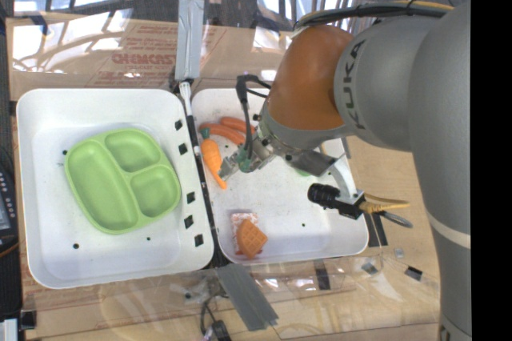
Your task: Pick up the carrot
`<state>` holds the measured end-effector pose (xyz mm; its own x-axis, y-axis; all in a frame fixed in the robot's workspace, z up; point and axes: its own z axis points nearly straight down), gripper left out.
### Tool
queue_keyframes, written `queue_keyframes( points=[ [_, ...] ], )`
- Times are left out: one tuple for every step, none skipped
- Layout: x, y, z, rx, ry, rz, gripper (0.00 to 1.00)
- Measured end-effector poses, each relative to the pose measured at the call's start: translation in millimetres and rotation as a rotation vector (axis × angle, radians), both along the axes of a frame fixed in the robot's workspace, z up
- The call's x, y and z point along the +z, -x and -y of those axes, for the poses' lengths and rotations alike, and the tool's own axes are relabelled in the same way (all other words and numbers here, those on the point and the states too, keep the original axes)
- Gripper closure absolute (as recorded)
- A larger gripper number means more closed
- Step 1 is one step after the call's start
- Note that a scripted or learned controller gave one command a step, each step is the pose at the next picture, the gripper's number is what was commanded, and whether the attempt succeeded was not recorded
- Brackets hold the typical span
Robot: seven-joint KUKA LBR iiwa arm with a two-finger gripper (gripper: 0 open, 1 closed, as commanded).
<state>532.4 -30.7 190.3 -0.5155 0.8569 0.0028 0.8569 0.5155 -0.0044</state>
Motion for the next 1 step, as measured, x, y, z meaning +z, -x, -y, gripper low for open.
queue_keyframes(
  points=[
    [3.4,43.3,6.6,0.065,0.000,0.001,0.00]
  ],
)
